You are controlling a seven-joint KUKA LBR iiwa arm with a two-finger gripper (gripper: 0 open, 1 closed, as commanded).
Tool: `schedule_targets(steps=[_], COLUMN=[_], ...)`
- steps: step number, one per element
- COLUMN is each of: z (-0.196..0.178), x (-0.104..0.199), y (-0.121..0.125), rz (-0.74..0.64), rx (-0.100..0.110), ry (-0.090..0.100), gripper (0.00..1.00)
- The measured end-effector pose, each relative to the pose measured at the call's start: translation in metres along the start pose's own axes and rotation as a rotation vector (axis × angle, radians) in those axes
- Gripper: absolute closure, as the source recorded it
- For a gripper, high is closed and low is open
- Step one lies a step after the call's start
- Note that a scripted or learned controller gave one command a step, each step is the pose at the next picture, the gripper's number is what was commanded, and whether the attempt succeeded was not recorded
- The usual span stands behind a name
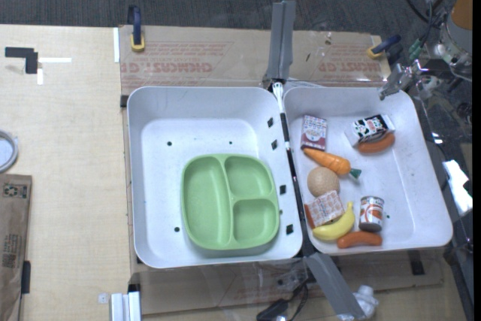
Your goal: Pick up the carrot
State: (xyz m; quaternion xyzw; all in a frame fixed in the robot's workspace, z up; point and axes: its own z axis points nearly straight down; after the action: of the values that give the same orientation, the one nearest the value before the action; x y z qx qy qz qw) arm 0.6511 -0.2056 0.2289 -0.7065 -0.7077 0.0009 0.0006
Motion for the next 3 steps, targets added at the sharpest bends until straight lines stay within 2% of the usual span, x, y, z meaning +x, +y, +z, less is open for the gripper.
schedule_targets(steps=[1,2,3], z=[0.085,0.137,0.129], x=[0.041,0.098,0.097], y=[-0.048,-0.095,-0.096], rz=[-0.038,-0.169,-0.165], rx=[0.001,-0.002,0.0], ry=[0.0,0.0,0.0], gripper=[0.0,0.0,1.0])
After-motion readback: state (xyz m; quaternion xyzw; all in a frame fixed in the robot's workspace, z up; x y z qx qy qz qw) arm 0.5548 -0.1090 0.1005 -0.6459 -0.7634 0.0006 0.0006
